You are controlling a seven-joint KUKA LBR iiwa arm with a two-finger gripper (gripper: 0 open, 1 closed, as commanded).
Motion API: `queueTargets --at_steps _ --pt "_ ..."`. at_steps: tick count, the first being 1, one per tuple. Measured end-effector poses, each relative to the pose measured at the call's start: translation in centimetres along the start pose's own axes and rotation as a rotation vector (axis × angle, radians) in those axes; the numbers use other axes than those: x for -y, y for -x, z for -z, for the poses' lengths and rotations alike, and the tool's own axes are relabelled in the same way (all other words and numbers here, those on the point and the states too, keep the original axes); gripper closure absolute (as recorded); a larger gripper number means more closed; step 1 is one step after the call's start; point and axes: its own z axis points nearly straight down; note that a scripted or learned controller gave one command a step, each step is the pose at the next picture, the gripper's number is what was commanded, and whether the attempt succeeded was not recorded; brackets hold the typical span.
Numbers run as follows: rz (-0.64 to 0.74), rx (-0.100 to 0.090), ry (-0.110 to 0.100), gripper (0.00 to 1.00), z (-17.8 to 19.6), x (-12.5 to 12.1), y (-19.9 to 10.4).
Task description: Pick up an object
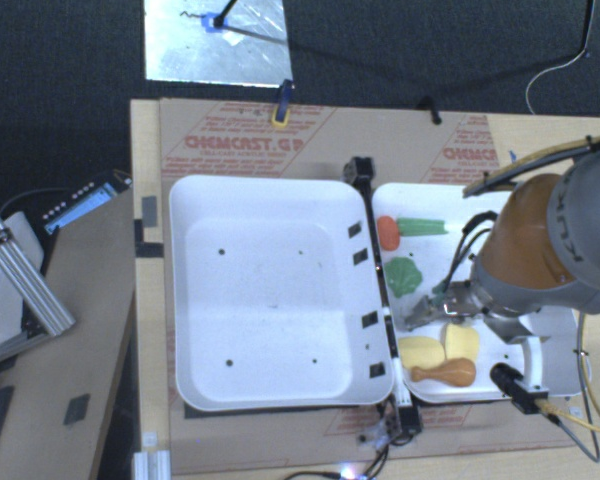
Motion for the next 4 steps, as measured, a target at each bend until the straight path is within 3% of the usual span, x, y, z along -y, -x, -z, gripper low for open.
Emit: queueTargets --at_steps 1,2,3,4 --pt "0.0 0.001 0.0 0.0 7.3 -2.1 -7.7" --pt "0.016 -0.019 0.0 1.0 8.5 -2.3 -8.9" --pt "0.013 -0.004 0.019 1.0 23.5 -7.1 -17.3" --pt "0.01 -0.004 0.01 1.0 32.1 -6.0 -22.8"
